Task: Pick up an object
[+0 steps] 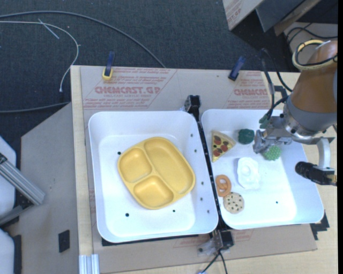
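The gripper (266, 145) hangs low; whether it is parted or closed, I cannot tell. Touching its tip, the small knobbly light-green plastic toy (273, 153) looks light, stiff, bumpy; grasp across its middle.

I've got the counter (134, 85) w/ red print across its far edge, two clamps on it: a blue-yellow clamp (109, 68) far left, a blue clamp (236, 68) far right. A black bracket (192, 103) sits btwn the bins at the far side. Thin cable (69, 37) loops over the dark floor (161, 32). Cardboard box (241, 10) top right.
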Tool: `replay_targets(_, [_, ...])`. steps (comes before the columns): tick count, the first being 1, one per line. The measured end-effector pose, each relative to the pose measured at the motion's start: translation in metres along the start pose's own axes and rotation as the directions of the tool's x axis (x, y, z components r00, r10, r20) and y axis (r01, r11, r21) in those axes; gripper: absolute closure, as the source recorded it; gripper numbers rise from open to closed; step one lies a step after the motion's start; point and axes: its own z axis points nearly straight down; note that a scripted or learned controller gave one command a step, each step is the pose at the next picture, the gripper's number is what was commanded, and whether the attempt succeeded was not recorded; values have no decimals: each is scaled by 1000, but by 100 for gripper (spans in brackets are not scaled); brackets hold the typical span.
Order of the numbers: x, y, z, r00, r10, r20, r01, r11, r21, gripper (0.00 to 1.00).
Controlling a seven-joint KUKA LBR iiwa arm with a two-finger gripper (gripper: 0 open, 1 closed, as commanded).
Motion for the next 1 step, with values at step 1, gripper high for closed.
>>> replay_targets(1, [53,-10,-13,1000,-4,-3,4,1000,4,100])
